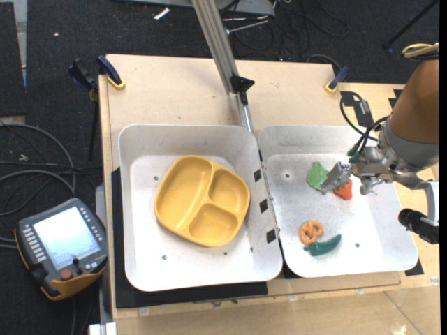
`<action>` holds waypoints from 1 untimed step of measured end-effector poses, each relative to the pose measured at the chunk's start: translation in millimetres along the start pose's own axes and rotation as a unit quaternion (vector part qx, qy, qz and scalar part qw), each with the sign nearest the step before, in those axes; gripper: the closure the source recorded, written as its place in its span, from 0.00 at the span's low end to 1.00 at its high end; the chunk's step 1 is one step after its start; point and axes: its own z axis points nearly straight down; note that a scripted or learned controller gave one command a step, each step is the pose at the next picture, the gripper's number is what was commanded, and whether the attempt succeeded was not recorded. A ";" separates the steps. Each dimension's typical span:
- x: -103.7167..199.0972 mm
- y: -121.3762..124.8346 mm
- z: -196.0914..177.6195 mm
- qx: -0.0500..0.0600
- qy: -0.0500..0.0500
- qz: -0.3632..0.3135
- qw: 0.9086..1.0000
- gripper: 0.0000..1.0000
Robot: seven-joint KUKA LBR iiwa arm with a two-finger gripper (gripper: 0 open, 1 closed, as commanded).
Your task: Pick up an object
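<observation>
The pale wooden worktop under me carries two shallow white bins with rounded corners, set side by side and touching along one edge. The left white bin holds one thing: a yellow plastic tray with three compartments, smooth and rounded, lying slightly askew. The right white bin holds four small things. I count one flat green leaf-shaped piece, one dark teal pepper-shaped piece, one orange twisted pretzel-shaped piece touching the teal one, and one small red-orange chunk. My jaws sit low over the right bin, just at the green leaf piece and the red-orange chunk; I cannot tell whether they are spread or pressed together, nor whether anything lies between them.
</observation>
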 end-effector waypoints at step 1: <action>-0.1 0.0 -0.1 0.000 0.000 0.000 1.000 0.00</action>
